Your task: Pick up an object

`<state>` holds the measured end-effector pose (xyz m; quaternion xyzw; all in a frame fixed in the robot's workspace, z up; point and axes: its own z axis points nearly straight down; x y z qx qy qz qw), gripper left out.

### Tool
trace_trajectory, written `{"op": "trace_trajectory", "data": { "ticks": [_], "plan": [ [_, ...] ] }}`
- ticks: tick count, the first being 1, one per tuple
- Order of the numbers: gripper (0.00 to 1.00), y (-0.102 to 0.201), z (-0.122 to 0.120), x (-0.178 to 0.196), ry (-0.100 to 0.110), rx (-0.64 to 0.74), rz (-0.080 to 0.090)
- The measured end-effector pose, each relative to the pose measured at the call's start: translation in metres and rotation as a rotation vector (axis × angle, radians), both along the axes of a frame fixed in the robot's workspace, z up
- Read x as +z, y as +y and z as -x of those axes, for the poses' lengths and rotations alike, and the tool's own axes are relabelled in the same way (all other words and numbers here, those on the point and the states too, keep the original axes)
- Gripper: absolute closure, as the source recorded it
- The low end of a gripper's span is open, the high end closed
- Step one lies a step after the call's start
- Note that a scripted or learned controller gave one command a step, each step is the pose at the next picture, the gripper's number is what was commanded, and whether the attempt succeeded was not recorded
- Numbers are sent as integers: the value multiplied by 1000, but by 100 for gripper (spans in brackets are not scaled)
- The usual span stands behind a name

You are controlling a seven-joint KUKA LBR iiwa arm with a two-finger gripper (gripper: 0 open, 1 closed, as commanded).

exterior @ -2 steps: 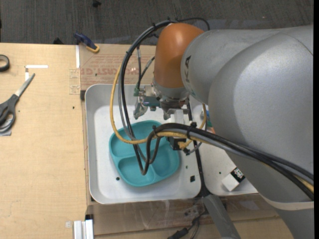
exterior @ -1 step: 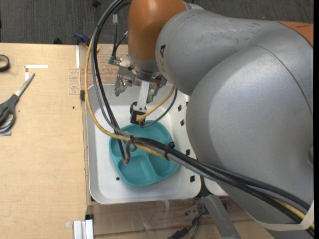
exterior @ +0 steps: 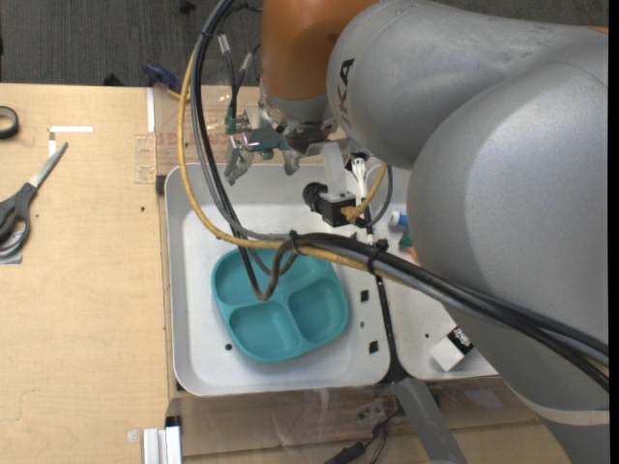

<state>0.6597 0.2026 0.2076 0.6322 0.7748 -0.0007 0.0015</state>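
One grey arm with orange band reaching over the left shallow white bin [exterior: 189, 288], gripper [exterior: 263, 162] fingers apart, holding nothing, teal three-compartment plastic plate [exterior: 280, 307] below, partly hidden by cables [exterior: 319, 247].

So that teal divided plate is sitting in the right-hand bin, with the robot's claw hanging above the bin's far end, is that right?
Not quite. The camera view shows the teal divided plate lying in the left-hand bin, not the right-hand one. The rest holds: the gripper hangs above that bin's far end, its fingers spread with nothing between them.
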Motion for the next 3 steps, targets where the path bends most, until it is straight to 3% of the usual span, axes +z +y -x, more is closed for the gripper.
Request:
{"op": "trace_trajectory", "data": {
  "ticks": [1, 2, 3],
  "plan": [
    [0, -10, 53, -97, -15, -144, -9],
    [0, -4, 111, -101, -42, 148, -16],
    [0, -8, 8, -100, -5, 123, -12]
  ]
}}
